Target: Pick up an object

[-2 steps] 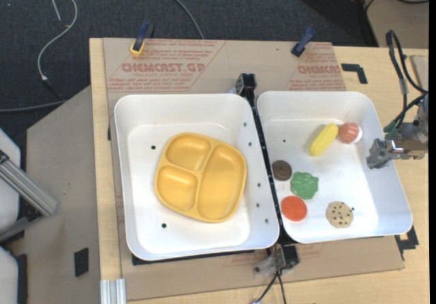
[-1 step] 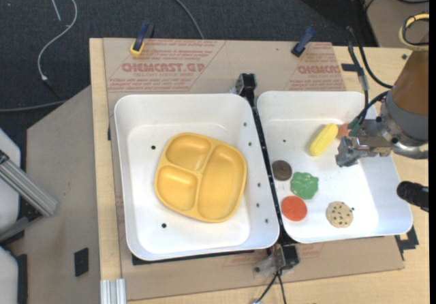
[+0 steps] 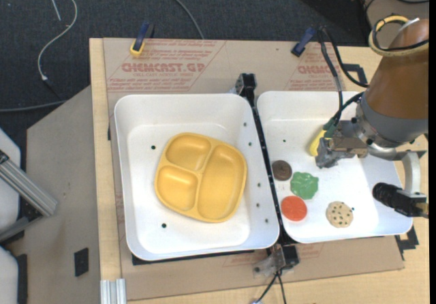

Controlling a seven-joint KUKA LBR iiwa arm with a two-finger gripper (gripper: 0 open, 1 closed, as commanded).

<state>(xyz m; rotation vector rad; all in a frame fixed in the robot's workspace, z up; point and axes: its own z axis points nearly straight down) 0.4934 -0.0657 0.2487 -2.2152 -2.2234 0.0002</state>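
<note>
The gripper point(image 3: 325, 157) is seen low in the right bin point(image 3: 300, 108), beside a yellow thing point(image 3: 318, 142). Its fingers cannot be told apart. A green broccoli point(image 3: 304, 185) lies at 7 o'clock from it.

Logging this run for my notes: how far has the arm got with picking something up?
Done: the gripper has reached into the right bin, low beside a yellow item. In hand: nothing visibly. Left: the grasp and lift. The brown disc, green piece, red disc and cookie lie on the bin floor.

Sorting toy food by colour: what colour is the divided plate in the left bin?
Yellow; the divided plate shows plainly in the camera view.
</note>
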